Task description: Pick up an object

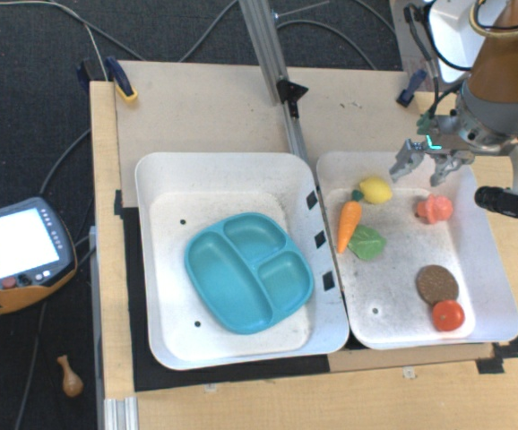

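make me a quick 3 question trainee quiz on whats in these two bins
1. True or false: the blue tray lies in the left bin.
2. Which lies nearest the gripper? A tomato B lemon C brown patty
3. Fill in: the carrot touches the green ___.

Key: 1 true; 2 B; 3 vegetable.

No legible text, labels or numbers anywhere.

tray (248, 283): smooth teal plastic | bins (165, 195): matt white plastic, speckled | bench (196, 106): pale wood | post (263, 34): metal
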Robot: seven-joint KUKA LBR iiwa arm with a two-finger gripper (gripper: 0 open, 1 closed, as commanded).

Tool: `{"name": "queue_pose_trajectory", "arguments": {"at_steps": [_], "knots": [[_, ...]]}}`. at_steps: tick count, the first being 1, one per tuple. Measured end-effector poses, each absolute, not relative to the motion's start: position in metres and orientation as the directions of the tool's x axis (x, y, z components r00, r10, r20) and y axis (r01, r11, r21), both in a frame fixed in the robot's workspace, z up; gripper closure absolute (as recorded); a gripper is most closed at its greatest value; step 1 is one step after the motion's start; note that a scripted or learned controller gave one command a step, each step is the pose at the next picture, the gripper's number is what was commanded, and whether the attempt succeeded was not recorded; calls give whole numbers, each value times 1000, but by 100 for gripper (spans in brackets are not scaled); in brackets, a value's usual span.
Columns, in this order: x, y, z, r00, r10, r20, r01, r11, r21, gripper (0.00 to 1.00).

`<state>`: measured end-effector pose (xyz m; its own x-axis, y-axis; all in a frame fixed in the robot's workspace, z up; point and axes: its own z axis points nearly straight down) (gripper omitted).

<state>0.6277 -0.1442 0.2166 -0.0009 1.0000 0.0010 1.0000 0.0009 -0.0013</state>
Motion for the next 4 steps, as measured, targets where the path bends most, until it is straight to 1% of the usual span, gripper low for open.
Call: {"name": "queue_pose_trajectory", "arguments": {"at_steps": [1,2,3,4], "knots": [[628,-144,217,-1,1000,1,1000,1,0,0],[628,-154,168,1,1000,1,1000,-1,-6,0],[622,-152,124,0,1000,2,1000,0,-7,0],[623,-152,85,0,1000,1,1000,0,-1,0]]}}
